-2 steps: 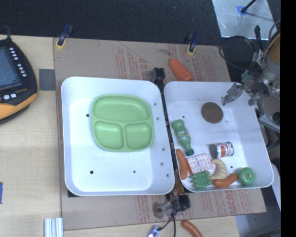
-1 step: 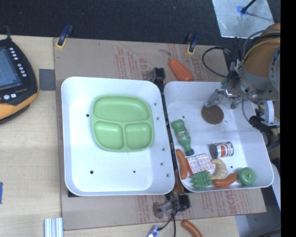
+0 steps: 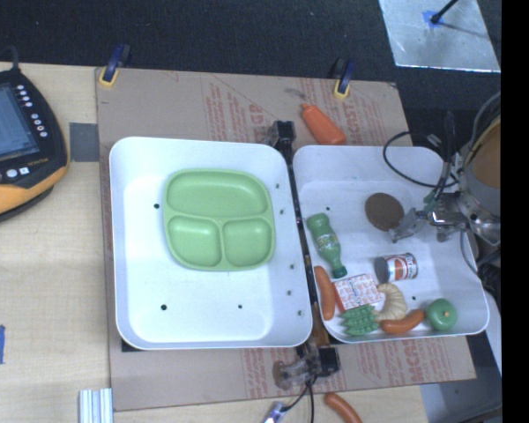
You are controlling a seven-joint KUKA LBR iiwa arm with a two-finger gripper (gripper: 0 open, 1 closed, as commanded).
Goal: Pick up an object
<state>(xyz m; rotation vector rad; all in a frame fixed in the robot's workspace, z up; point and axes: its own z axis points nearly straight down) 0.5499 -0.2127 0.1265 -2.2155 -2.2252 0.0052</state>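
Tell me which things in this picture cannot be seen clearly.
- Gripper, camera view: too small and blurred to tell open or shut.
- Arm: cut off by the right edge.
- Can: label too small to read.
- Sausage: cut off by the bottom edge.
- Items under the croissant: overlapping, partly hidden.

Even bright overhead light, no hard shadows. White bins (image 3: pixel 203 324) near blown out, faint grey shading along inner walls. Far floor dark, underexposed, pale glare patch (image 3: pixel 436 20) at far right. Overall soft, low-res, small items (image 3: pixel 361 293) in right bin slightly blurred.
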